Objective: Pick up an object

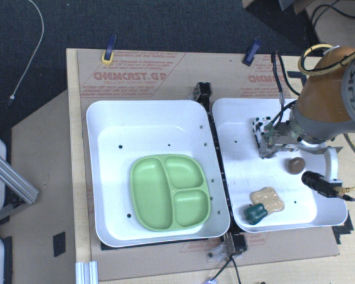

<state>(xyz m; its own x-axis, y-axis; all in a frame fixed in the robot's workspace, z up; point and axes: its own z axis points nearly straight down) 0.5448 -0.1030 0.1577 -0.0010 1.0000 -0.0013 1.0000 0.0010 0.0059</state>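
I'm looking down on the desk (pixel 77 158) with two white bins side by side. The left bin (pixel 106 135) is holding a green divided plate (pixel 169 191), lying flat in its lower half. The arm (pixel 328 93) is reaching in from the right and hanging over the right bin (pixel 236 129). Its pincer (pixel 266 144) is sitting low in the upper middle of that bin, over bare floor; I can't tell how it's set from this angle, and I'm seeing nothing between its tips. Pickable things are lying in the right bin: a small brown round piece (pixel 294 165) just right of and below the pincer, apart from it; a tan flat piece (pixel 268 199) nearer the front wall; and a teal piece (pixel 255 213) touching the tan one's lower left edge. A black part (pixel 319 184) on the arm is hanging right of the tan piece.
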